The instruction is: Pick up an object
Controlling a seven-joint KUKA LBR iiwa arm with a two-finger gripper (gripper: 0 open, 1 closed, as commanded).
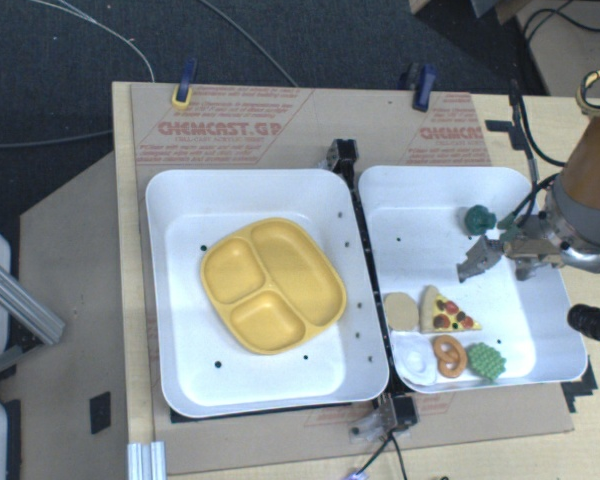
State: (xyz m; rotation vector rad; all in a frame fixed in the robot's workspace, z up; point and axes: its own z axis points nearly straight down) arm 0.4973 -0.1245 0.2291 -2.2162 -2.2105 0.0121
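Observation:
The right bin (420, 198) holds several toy foods. A teal lump (479, 218) lies near its far right. A pizza slice (448, 313), a tan bread piece (402, 311), a pretzel (447, 355) and a green broccoli-like piece (485, 360) cluster at the front. My gripper (502, 266) hangs over the right bin's middle right, just below the teal lump and above the pizza slice. It is open, with nothing between its fingers (475, 265).
A yellow three-compartment tray (272, 283) lies in the left bin (170, 268). A small white dish (412, 360) sits under the pretzel. The arm's orange band (592, 173) rises at the right edge. Clamps (342, 154) hold the bins where they meet.

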